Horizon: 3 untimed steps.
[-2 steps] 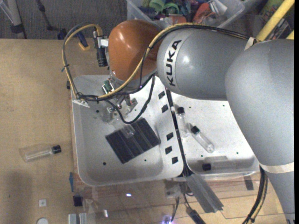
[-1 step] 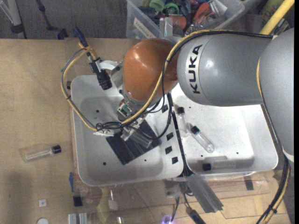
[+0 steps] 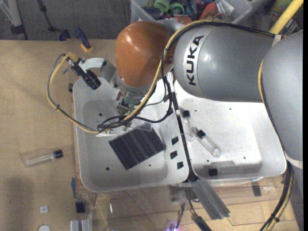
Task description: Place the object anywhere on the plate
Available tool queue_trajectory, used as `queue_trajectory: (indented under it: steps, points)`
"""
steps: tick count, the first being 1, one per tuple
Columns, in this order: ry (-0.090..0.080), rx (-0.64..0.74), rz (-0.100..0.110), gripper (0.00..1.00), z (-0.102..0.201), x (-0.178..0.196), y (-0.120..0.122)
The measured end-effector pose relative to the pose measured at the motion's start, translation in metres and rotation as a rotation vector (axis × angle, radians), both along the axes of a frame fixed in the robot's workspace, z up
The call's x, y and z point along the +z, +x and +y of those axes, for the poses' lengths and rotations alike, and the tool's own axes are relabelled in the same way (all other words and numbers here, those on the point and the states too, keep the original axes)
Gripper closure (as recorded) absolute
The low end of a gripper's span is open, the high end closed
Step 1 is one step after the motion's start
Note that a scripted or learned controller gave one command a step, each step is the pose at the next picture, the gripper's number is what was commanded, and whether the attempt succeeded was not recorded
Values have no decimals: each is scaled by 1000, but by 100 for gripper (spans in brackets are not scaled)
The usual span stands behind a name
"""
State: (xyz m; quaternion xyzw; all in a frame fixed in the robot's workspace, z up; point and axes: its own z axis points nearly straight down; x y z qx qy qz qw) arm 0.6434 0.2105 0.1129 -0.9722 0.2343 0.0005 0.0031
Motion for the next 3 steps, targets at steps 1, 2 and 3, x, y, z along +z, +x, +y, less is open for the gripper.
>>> queue_trajectory:
  steps: [1,2,3]
  points:
    - [0,164,0,100,14,79,23]
    - [-2,270,2,100,-14,114,-11]
    - [-1,273,-2,100,16,181,-60]
